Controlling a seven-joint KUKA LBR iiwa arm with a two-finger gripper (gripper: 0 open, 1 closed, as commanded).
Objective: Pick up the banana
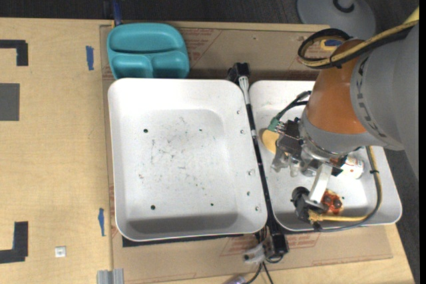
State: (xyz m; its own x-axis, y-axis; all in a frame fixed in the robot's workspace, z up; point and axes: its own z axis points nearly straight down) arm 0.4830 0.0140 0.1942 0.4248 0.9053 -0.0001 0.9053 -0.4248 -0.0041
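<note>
- Jaws: state cannot be determined; the gripper (297, 157) is lowered into the right bin and the wrist and cabling screen the working end.
- Banana (269, 138): a small pale yellow portion shows in the right bin, close to that bin's left edge, roughly midway along it. It sits just beside the gripper's left side; whether the two touch cannot be told. Most of the fruit is hidden under the arm.
- Right bin (283, 93): white, shallow, on the right part of the bench. Its far left corner is bare. A small orange and white object (332, 201) lies near its near edge, under the arm; its nature is unclear.
- Arm (373, 103): grey, with an orange band (333, 103), entering from the right and covering most of the right bin. Black and yellow cables run along it and loop toward the near edge of the bin.
- Left bin (180, 156): white, shallow, with faint scuff marks on its floor, set just beside the right bin. A black bar (251, 136) runs between the two bins.
- Teal tray (148, 50): two compartments, sitting at the far edge of the left bin, touching or just beside it.
- Bench (53, 143): tan surface, with black markings near its left edge and blue tape pieces (90, 58) left of the bins.
</note>
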